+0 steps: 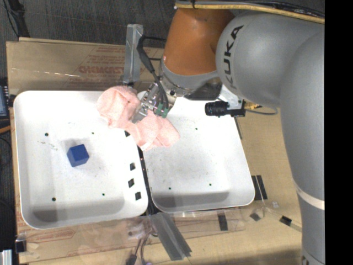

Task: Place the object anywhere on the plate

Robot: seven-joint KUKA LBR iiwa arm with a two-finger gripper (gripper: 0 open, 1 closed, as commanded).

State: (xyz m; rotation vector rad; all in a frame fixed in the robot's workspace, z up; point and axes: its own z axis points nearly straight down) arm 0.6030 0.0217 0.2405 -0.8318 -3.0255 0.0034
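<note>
A small blue cube (78, 154) lies in the left white bin (33, 203), left of its middle. A crumpled pink soft thing (138, 117) straddles the wall between the two bins at their far side, partly in each. My gripper (146, 108) hangs right over the middle of this pink thing, low enough to touch or press into it. The grey arm with its orange band (190, 37) reaches in from the upper right and hides the far edge of the right bin (220, 186). No part of the pink thing is seen lifted off the bins.
A grey metal post (132, 51) stands just behind the bins, close to the gripper's left. A black cable plug (223, 109) sticks out of the wrist over the right bin. Brown cardboard (66, 65) lies under and behind the bins.
</note>
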